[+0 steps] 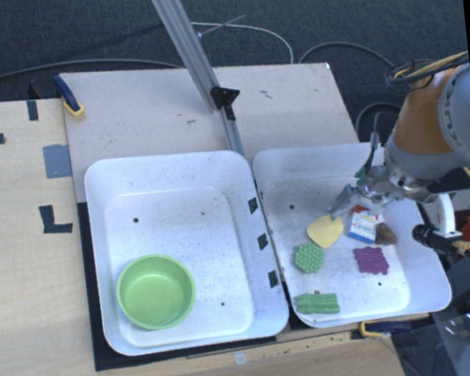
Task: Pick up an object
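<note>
Objects lie clustered in the right bin (415, 289): a pale yellow flat piece (325, 232), a round green knobbly piece (309, 257), a purple lump (370, 259), a green ridged block (316, 303), and a small blue-and-white carton (362, 226). Reaching in from the right, the grey arm (432, 139) bends down, its jaws (356, 201) low above the carton; whether they stand wide or narrow cannot be told. A green bowl (155, 291) sits in the left bin (100, 190).

No legible text, brand, number or sign can be made out. A small blue-and-white packet (362, 226) in the right bin (300, 167), right of the frame's centre, appears to be printed, but the print is too small and blurred to be read.
</note>
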Available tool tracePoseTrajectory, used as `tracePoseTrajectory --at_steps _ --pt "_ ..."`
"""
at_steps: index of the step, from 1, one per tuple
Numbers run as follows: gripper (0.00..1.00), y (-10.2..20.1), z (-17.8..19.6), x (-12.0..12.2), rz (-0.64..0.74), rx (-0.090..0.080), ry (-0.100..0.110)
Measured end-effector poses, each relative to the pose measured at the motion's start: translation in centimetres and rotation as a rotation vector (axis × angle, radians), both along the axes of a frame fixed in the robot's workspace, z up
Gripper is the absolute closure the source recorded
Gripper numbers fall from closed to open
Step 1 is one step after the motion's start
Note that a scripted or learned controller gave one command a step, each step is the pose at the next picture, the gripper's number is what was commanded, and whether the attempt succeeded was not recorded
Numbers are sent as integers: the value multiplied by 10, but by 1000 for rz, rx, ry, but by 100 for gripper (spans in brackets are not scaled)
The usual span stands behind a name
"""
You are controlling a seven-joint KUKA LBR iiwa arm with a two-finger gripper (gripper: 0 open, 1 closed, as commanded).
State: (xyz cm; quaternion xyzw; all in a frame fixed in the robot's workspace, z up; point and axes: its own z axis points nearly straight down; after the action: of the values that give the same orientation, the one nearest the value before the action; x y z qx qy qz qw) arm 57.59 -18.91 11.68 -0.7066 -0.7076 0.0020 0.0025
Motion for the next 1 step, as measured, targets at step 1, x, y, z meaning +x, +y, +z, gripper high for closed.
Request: tracePoseTrajectory --at_steps 1 --pt "0 -3 -21 4 -1 -10 -17"
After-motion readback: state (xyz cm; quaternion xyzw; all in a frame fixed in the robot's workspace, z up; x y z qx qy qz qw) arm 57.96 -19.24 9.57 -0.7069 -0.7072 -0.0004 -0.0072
